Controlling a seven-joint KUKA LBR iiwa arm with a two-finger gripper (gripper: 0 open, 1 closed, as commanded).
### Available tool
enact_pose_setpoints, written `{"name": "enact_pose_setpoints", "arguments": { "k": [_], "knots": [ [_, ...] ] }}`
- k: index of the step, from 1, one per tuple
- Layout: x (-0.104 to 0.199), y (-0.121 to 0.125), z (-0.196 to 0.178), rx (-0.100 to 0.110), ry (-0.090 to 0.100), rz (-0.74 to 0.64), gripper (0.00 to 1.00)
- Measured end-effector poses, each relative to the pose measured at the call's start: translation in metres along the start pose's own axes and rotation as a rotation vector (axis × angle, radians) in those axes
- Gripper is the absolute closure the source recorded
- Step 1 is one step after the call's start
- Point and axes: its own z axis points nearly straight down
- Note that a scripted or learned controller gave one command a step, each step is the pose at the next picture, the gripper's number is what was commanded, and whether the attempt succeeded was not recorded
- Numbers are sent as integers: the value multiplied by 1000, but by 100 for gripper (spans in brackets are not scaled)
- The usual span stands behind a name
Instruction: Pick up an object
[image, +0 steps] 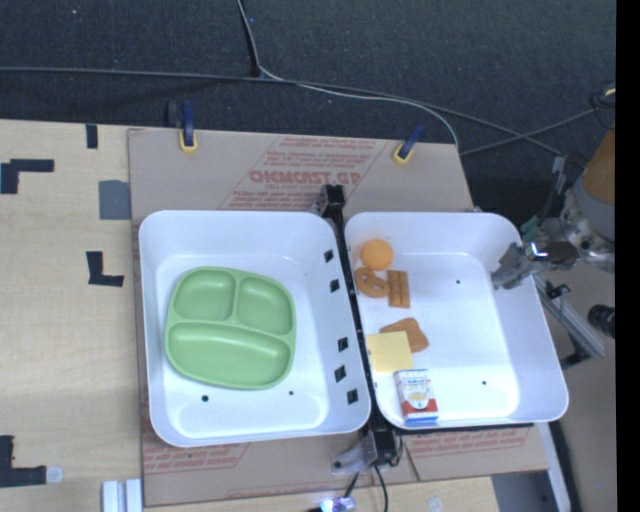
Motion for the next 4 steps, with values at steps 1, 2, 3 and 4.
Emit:
{"name": "enact_pose_setpoints", "arguments": {
  "k": [1,2,3,4],
  "knots": [
    [57,-2,16,7,3,-3,100],
    [100,-4,25,7,2,-2,100],
    [153,-7,19,6,3,-5,100],
    [203,-2,34,9,2,-4,100]
  ]
}}
